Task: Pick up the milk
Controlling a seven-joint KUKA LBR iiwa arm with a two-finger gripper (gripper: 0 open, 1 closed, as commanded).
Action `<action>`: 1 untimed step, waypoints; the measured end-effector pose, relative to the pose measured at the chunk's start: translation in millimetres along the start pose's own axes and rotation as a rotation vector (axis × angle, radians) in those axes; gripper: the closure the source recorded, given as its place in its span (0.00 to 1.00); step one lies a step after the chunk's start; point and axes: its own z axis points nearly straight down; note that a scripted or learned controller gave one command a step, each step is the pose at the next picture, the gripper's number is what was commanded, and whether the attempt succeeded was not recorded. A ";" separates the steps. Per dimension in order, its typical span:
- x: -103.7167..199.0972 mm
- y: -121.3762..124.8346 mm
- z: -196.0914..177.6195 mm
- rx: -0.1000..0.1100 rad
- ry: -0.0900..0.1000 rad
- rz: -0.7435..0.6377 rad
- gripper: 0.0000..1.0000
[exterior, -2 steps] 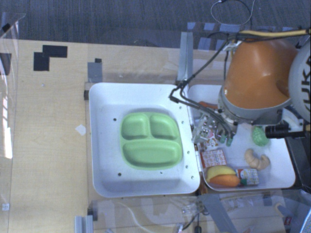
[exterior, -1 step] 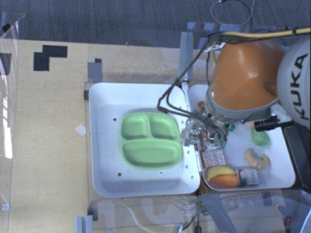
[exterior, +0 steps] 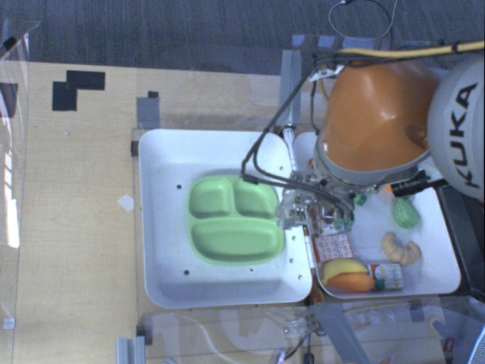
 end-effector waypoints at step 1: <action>-3.0 -23.3 -1.2 0.000 -0.002 -0.103 1.00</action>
